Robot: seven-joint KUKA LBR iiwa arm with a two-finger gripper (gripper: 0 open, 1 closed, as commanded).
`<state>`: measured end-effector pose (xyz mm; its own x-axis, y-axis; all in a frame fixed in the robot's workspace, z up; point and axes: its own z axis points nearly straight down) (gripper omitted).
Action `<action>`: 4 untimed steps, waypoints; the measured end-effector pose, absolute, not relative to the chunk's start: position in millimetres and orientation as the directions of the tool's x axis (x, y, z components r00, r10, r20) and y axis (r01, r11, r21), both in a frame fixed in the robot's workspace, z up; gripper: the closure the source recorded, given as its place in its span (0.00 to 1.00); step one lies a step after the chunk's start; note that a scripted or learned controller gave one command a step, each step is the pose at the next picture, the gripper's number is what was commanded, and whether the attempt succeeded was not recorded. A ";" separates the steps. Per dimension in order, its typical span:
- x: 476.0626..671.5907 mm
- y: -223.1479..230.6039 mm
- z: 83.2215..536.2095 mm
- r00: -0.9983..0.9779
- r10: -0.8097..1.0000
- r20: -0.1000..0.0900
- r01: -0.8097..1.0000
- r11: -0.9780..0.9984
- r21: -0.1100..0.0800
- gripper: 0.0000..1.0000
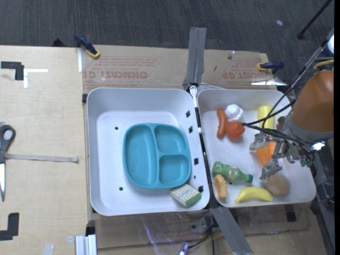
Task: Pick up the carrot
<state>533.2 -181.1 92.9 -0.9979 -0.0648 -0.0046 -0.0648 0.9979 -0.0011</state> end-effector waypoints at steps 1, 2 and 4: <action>528.4 -217.6 93.6 -0.995 0.103 -0.006 0.103 0.995 -0.001 0.00; 481.3 -194.2 94.2 -0.936 0.353 -0.009 0.353 0.936 0.001 0.00; 516.9 -222.4 229.6 -0.994 0.112 -0.007 0.112 0.994 -0.001 1.00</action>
